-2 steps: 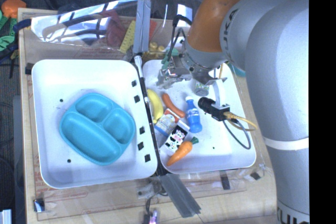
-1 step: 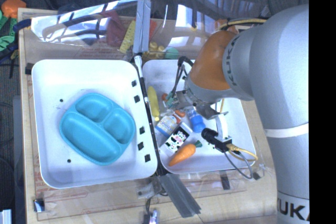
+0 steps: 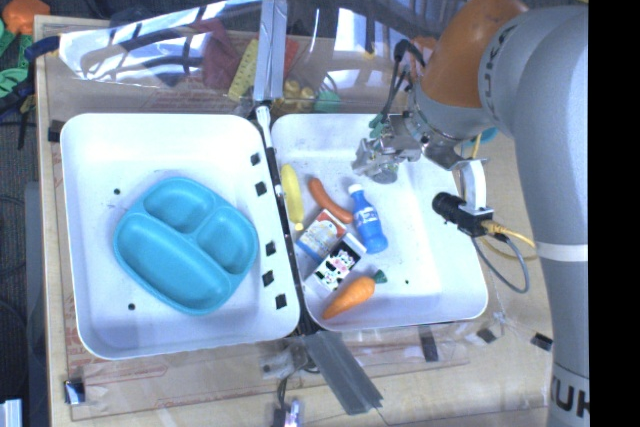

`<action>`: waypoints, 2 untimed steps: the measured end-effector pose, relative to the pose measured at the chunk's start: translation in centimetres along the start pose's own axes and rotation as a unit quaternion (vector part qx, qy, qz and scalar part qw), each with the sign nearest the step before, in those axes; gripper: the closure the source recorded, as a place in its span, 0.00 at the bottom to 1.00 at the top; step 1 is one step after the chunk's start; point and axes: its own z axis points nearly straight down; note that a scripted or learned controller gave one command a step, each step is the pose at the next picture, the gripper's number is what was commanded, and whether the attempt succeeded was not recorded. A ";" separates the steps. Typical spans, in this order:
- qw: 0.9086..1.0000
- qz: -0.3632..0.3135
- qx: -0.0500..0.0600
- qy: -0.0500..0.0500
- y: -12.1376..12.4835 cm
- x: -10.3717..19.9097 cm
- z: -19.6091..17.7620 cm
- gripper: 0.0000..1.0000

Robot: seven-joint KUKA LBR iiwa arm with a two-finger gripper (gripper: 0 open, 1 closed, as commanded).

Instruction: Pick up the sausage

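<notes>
**Sausage lies loose in the right bin, gripper hanging just above and to its right**

The sausage (image 3: 329,199) is a short reddish-orange link on the floor of the right bin (image 3: 455,285), near the bin's left-centre. Its long axis runs on a slant, from upper left down to lower right. Nothing grips it.

Touching or just beside it: a yellow banana (image 3: 292,195) on its left, lying nearly upright along the divider, a blue bottle (image 3: 367,218) with a white cap just to its right, and a small printed carton (image 3: 317,238) at its lower end. Below those sit a black-and-white box (image 3: 340,264) and a carrot (image 3: 350,296) near the bin's front wall.

The gripper (image 3: 378,158) hangs over the upper middle of the same bin. From it the sausage lies down and to the left, close by, with the bottle's cap the nearest neighbour to that path. Whether the fingers are open or closed I cannot tell; the metal parts blur together from this angle.

In my judgement the coming move turns on a short shift to the lower left and a wrist turn so the fingers close across the slanted link.

Count: one sausage, one banana, one bottle, one carton, one box, one carrot, all in the right bin. The left bin (image 3: 90,305) holds one blue divided tray (image 3: 187,242). Two bins stand on the desk (image 3: 500,355).
</notes>
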 end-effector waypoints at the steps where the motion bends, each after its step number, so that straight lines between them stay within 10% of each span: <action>1: 0.996 -0.093 0.002 0.001 -3.3 5.6 6.7 1.00; 2: 1.000 -0.025 -0.001 0.000 2.0 0.4 -6.6 1.00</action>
